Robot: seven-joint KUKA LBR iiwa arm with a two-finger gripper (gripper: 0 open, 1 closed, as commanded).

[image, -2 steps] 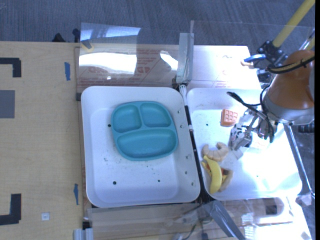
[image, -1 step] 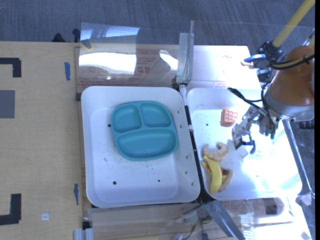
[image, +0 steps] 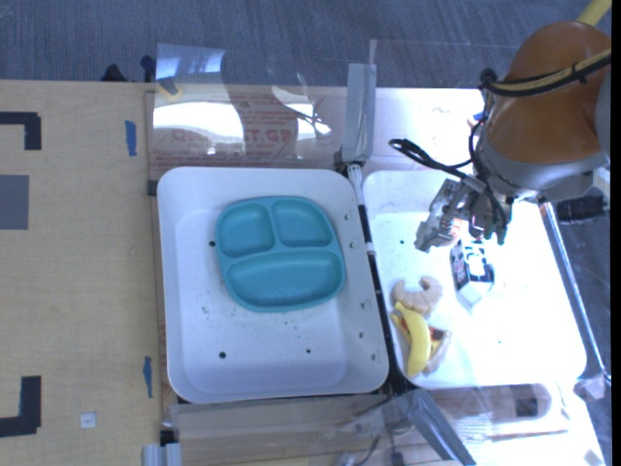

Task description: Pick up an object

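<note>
— Hand (image: 456,223) first: where is it, and has it got anything?

— It hangs over the right bin (image: 543,357), toward the bin's upper left part, with the grey arm and its orange band (image: 548,61) coming in from the right. I see nothing between its tips, and whether it is released or clenched I cannot tell; the bright glare on that bin washes out the detail.

— So how far along is the pick?

— By my reading, barely begun. Nothing is lifted. The hand is above the bin, but every object lies on the bin floor. Reaching down, closing and lifting are all left to do.

— What could it go for?

— Nearest is a small dark and white object (image: 473,270), just below and to the right of the hand; it is too small and blurred to name. Further down, near the bin's left wall, lies a yellow banana (image: 417,343), curved, touching a pale lumpy item (image: 419,294) at its upper end.

— And the other bin?

— The left bin (image: 194,357) holds a teal divided plate (image: 280,252), lying flat near its middle, well apart from the hand.
</note>
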